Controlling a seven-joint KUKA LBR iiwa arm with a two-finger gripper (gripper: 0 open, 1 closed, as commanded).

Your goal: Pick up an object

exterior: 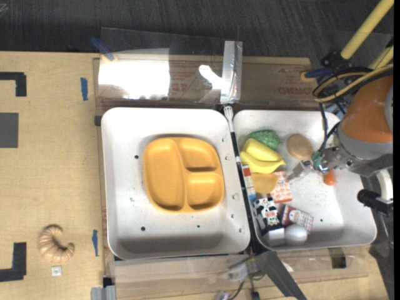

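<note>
Your main risk here is crowding. The things in the right bin (pixel 350 227) are bunched against its left wall: a yellow banana (pixel 261 153) lies on a green toy (pixel 265 137), an orange wedge (pixel 265 181) sits just below them, and small printed packets (pixel 282 192) and a black-and-white carton (pixel 267 212) touch one another further down. If the gripper (pixel 295 174) closes in that cluster, you may pinch two things at once, or nudge the packets aside and come up with nothing. The packets also lie flat, so they will likely be hard to get a hold on. A round tan piece (pixel 299 146) stands a little apart from the pile and looks like the easier target. The silver lump (pixel 295 234) at the near wall sits close to the bin's edge, where a descent could strike the rim.

The arm (pixel 370 120) reaches in from the right, its orange band over the right bin's far corner, the wrist slanting down and to the left. The tip sits just above the packets, beside the orange wedge. You cannot tell from this angle how far apart the fingers stand, and nothing can be seen between them.

The left bin (pixel 119 167) holds a yellow divided tray (pixel 183 172); a curled pastry toy (pixel 55 242) lies out on the bench (pixel 44 167), well apart from the arm.
</note>
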